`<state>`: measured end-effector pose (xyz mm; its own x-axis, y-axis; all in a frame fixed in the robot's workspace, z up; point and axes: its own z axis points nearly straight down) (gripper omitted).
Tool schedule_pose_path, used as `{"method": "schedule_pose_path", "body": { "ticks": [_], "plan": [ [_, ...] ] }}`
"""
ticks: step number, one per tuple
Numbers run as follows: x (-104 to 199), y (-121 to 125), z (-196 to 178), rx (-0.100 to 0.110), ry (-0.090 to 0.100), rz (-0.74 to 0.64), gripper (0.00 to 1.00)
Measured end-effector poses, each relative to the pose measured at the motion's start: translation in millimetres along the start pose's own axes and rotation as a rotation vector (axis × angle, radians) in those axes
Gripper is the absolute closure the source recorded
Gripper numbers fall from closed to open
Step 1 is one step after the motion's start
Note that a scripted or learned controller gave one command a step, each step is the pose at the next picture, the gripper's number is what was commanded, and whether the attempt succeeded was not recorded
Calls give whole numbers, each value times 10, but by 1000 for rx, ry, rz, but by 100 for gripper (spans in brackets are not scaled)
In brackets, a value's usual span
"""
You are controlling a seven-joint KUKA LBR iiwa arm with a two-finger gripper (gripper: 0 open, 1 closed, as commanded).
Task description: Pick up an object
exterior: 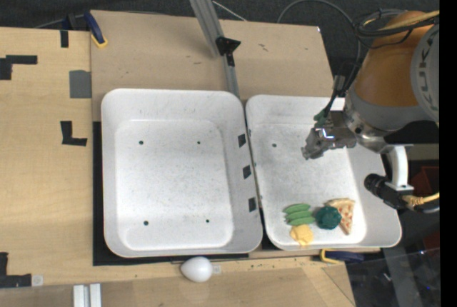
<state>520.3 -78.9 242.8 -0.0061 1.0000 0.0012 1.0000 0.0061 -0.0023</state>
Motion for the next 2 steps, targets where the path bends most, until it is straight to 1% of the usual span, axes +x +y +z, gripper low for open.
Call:
{"method": "schedule_pose_path", "body": {
  "ticks": [1,2],
  "plan": [
    [533,259,-5,0,-2,4,100],
    [1048,354,3,-1,0,-1,100]
  ]
}}
